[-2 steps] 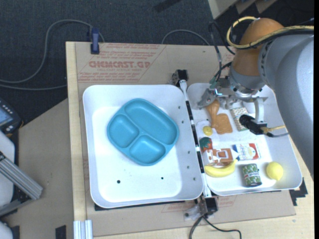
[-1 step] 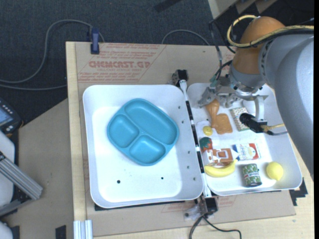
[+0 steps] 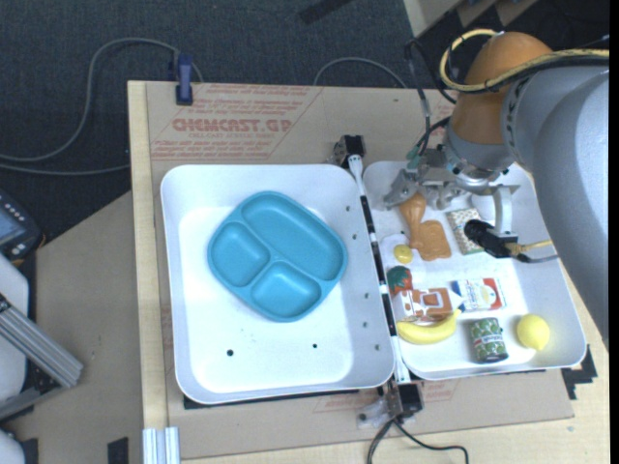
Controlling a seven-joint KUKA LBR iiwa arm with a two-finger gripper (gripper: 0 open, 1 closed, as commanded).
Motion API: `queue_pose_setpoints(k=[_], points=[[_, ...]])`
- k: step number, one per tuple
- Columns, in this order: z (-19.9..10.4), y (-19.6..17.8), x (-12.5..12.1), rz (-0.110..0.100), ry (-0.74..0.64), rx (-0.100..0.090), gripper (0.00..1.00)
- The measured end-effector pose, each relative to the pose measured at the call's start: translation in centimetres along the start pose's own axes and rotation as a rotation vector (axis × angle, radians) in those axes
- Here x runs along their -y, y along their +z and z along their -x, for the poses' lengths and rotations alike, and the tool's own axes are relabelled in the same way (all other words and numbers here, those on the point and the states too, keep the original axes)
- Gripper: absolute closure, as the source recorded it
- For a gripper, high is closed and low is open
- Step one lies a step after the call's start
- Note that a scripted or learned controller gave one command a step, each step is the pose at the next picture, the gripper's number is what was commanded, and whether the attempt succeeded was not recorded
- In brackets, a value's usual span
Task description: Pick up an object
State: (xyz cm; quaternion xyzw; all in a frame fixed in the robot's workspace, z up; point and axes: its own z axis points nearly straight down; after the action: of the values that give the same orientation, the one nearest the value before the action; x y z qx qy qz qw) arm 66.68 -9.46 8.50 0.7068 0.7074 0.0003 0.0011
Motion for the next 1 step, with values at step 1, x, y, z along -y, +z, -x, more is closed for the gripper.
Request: queue_pose_setpoints(k=[1], points=[[-0.28,0.00,0.01,-0.001,0.000,0.000,0.00]])
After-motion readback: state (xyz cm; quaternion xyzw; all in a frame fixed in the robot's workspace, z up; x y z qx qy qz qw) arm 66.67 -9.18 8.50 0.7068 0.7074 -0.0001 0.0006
